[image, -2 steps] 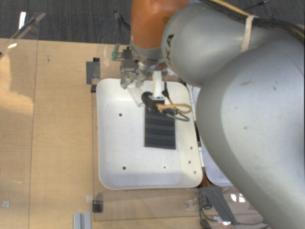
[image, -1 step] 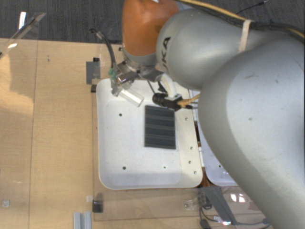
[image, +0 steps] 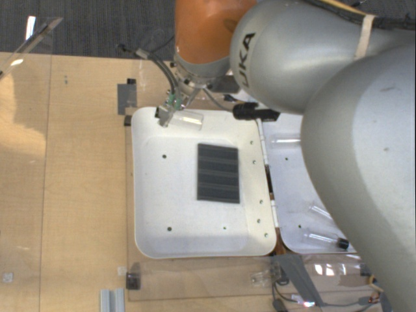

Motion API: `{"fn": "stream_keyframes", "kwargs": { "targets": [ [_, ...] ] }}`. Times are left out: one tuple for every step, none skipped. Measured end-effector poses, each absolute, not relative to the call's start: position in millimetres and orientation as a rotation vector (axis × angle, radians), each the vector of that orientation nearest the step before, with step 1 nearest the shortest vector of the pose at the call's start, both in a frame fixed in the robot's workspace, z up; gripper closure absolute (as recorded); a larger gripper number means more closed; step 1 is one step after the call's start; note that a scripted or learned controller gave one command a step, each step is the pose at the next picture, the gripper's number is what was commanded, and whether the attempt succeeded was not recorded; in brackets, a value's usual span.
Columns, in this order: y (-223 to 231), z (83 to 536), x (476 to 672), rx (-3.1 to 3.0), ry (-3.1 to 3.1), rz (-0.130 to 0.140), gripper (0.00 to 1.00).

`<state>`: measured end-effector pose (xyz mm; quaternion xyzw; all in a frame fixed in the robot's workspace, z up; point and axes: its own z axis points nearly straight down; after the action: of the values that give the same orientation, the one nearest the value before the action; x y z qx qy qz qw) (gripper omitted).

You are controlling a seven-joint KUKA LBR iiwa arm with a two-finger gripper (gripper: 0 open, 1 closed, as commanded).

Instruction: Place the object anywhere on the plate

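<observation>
over the far left corner of the left bin (image: 149,239), the pincer (image: 170,112) hangs by a clear object (image: 188,118) on the bin floor; its state i cannot tell. the dark ribbed plate (image: 218,173) lies just nearer. being clear and slight, the object could slip free or drop short of the plate.

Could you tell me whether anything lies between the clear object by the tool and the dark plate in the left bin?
Nothing visible does. The clear object is at the left bin's far edge, right by the tool, and only bare white bin floor separates it from the plate.
</observation>
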<state>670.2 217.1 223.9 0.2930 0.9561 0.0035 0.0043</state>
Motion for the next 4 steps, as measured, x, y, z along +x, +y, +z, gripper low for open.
{"fn": "stream_keyframes", "kwargs": {
  "targets": [
    [236.4, 235.5, 662.3, 0.157, 3.127, 0.01, 1.0],
    [235.5, 254.8, 663.2, 0.63, 3.07, 0.009, 1.0],
    [235.5, 227.2, 659.9, 0.916, 3.0, 0.007, 1.0],
    [235.9, 255.2, 650.2, 0.193, 3.125, 0.01, 1.0]
  ]
}}
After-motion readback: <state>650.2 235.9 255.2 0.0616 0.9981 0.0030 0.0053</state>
